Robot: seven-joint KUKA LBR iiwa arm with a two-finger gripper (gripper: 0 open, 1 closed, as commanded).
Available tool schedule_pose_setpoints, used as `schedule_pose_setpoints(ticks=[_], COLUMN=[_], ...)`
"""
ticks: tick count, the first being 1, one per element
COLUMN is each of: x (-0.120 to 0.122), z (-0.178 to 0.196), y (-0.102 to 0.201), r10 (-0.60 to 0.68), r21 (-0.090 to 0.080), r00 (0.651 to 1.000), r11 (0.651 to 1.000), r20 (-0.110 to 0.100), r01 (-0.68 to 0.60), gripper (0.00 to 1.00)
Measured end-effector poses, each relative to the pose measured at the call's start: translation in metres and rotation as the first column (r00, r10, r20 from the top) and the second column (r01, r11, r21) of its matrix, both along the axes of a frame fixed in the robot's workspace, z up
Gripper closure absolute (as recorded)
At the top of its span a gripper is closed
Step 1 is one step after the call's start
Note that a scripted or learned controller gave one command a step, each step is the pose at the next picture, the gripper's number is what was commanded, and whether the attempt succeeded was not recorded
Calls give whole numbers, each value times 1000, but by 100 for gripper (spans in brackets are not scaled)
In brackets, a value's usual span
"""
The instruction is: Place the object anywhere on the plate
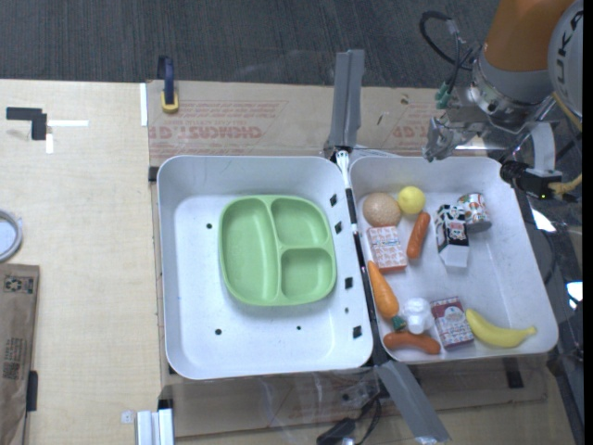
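A light green plate (276, 248) with three compartments lies in the left bin (185, 332); nothing rests on it. The right bin (519, 276) holds several toy foods: a brown bun (380, 209), a yellow lemon (411, 199), an orange sausage (418, 235), a red and white box (386, 247), a cow-patterned carton (452, 227), a can (474, 209), a carrot (383, 290) and a banana (500, 329). My gripper (438, 146) hangs over the back rim of the right bin, apart from all of these, with nothing seen in it.
A second carrot (412, 343), a small white bottle (415, 315) and a red box (451, 323) lie at the right bin's front. A grey divider post (347, 100) stands between the bins at the back. A yellow-handled clamp (167, 86) sits at the back left.
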State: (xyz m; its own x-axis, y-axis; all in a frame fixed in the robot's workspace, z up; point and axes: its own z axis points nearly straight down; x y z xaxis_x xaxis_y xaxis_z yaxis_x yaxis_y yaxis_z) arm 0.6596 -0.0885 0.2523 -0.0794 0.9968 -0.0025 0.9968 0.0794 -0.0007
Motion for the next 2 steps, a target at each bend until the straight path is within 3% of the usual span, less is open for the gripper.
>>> schedule_pose_setpoints(ticks=[1, 2], x=[-13, 0], z=[-43, 17], y=[0, -23], r10=[-293, -199], r21=[1, 0], r00=[956, 980], r11=[956, 980], r20=[-5, -1], r01=[293, 199], gripper=[100, 100])
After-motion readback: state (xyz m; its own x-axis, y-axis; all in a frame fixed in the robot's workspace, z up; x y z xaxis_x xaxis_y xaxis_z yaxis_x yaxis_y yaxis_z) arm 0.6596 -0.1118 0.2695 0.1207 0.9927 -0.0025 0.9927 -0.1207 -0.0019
